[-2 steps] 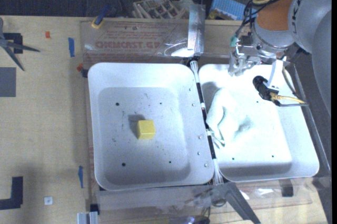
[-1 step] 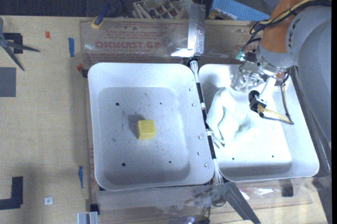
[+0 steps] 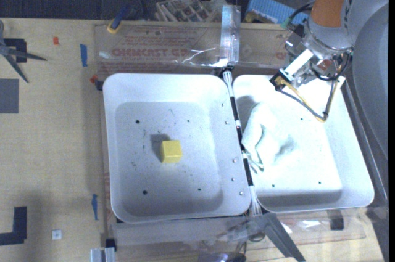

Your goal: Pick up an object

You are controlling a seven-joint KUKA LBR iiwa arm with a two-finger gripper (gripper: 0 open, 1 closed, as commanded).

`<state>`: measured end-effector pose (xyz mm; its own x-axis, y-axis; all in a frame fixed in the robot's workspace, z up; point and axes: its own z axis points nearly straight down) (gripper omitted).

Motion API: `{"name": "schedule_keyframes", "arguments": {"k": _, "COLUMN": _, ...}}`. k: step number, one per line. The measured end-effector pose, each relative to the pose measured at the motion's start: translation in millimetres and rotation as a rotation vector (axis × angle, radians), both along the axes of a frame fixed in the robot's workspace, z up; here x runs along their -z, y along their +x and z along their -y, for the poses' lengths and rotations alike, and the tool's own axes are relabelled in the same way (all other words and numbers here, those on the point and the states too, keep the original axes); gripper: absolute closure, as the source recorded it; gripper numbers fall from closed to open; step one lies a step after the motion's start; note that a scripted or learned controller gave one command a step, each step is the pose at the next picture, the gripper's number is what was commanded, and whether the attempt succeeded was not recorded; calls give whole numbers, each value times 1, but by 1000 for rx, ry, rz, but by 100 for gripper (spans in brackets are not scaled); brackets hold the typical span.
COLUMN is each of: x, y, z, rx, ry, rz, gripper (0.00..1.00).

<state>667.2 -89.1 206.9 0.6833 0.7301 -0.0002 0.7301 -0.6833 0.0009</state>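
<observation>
My claw (image 3: 295,77) hangs at two o'clock over the right bin (image 3: 345,190); I cannot tell its state. The yellow block (image 3: 171,151) sits mid-floor in the left bin (image 3: 117,94), a white cloth (image 3: 262,134) against the right bin's nine o'clock wall. Grabbing cloth there risks clipping the rim; the block has open room all round.

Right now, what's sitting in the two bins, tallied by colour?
Yellow: 1, the yellow block in the left bin.
White: 1, the crumpled white cloth in the right bin.
Total: 2.
</observation>
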Motion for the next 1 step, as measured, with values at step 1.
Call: {"name": "schedule_keyframes", "arguments": {"k": 1, "x": 113, "y": -23, "z": 36, "rx": -229, "ry": 1, "rz": 0, "gripper": 100}}
